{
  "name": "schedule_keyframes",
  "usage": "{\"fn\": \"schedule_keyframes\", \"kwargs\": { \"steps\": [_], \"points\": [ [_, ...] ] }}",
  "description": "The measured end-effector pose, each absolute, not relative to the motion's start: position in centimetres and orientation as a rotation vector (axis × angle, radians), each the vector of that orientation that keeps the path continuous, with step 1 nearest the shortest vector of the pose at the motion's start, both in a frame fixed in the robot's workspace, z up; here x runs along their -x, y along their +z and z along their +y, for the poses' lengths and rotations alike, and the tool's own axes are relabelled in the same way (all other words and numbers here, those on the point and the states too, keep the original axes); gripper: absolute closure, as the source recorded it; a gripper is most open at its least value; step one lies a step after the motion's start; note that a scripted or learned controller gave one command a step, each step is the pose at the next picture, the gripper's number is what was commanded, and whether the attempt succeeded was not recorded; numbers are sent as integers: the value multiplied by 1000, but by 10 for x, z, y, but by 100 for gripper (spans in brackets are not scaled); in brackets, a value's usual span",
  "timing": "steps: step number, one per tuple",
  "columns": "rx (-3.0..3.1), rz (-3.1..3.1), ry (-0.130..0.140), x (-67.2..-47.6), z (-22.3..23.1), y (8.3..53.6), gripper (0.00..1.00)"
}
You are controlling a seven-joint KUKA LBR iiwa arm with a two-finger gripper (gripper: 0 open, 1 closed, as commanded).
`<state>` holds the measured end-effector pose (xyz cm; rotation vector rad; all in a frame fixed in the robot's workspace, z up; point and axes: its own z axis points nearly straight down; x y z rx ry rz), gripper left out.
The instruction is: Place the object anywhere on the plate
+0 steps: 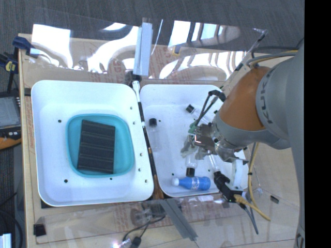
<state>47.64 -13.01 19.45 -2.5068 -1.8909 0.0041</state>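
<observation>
Scene: a bench (pixel 77 226) bore two shallow white bins side by side, seen from above at a slant.
Left bin (pixel 46 138): it held a teal plate (pixel 124 143) with a dark ribbed block (pixel 96 146) lying on its middle.
Right bin (pixel 165 112): a small blue bottle (pixel 196 183) with a white cap lay on its side near the front wall.
Arm (pixel 264 107): grey with an orange band, it reached in from the right.
Gripper (pixel 199 144): it hung over the right bin, just above the bottle; whether the claw stood apart or together could not be told.
Risk: the round bottle might roll or slip from a pinch, or be pushed against the bin wall; on the plate, the block left little free room, so it could roll off.
</observation>
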Motion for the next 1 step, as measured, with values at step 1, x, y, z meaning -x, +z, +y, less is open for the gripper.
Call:
{"fn": "schedule_keyframes", "kwargs": {
  "steps": [1],
  "points": [
    [2292, -2141, 5, -476, -53, 194, 100]
  ]
}}
